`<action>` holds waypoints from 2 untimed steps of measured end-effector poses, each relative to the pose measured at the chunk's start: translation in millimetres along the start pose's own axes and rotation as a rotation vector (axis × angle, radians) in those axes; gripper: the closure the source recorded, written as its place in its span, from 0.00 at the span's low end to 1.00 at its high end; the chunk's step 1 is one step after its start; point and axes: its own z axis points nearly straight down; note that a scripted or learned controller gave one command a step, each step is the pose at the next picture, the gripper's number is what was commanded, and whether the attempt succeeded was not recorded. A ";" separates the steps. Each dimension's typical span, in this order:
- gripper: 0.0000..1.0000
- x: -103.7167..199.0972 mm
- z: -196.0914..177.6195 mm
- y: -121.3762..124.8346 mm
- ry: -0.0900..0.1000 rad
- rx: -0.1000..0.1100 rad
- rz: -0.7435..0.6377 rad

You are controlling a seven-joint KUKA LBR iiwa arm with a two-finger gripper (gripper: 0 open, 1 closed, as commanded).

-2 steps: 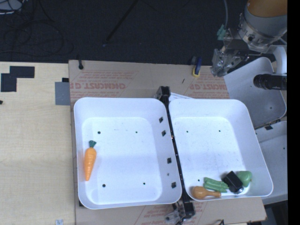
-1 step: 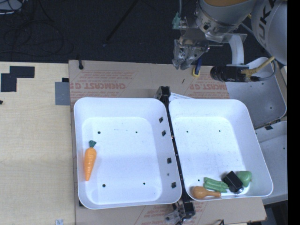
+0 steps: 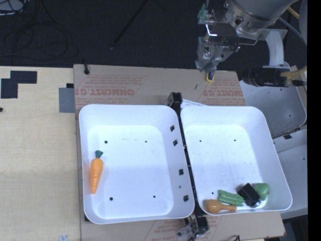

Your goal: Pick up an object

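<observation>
A toy carrot point(image 3: 96, 172) with a green top lies by the left wall of the left bin point(image 3: 125, 110). In the near right corner of the right bin point(image 3: 225, 112) several small items are bunched together: a tan pear-shaped piece point(image 3: 218, 206), a green pod point(image 3: 230, 198), a black block point(image 3: 249, 195) and a green rounded piece point(image 3: 262, 189). My gripper point(image 3: 209, 73) hangs high above the bench beyond the far edge of the right bin, well away from all of them. Nothing shows in it.
The two bins stand side by side on a brown cardboard sheet point(image 3: 135, 87), joined by a black divider strip point(image 3: 181, 154). A grey metal plate point(image 3: 281, 104) lies to the right of the right bin. Light wooden benchtop point(image 3: 35, 159) extends to the left.
</observation>
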 end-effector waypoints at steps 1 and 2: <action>1.00 -66.7 97.8 39.0 -0.005 0.015 0.010; 1.00 -10.5 200.1 -41.4 -0.001 0.022 -0.002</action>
